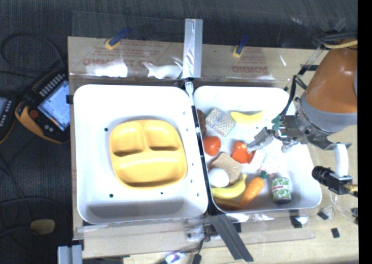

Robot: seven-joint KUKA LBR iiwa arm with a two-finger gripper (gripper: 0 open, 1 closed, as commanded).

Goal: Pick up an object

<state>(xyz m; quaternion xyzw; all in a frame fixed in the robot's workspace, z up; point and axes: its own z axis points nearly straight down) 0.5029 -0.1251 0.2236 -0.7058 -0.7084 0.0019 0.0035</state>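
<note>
The right bin [302,158] holds several toy foods. Among them are a red piece [240,152], a red tomato [211,143], a checkered packet [220,121] and a small yellow banana [246,117]. Nearer the front lie a brown bread slice [227,166], a white egg [218,178], a larger banana [228,191], a carrot [252,188] and a green can [281,189]. My gripper [257,139] reaches in from the right, low over the bin's middle, with its tip just right of and above the red piece. I see nothing held in it.
The left bin [87,141] bears a yellow divided tray [148,151]. A raised divider [197,141] separates the two bins. The arm's orange and grey body [332,94] hangs over the right bin's right wall. A handheld controller [49,106] lies left of the bench.
</note>
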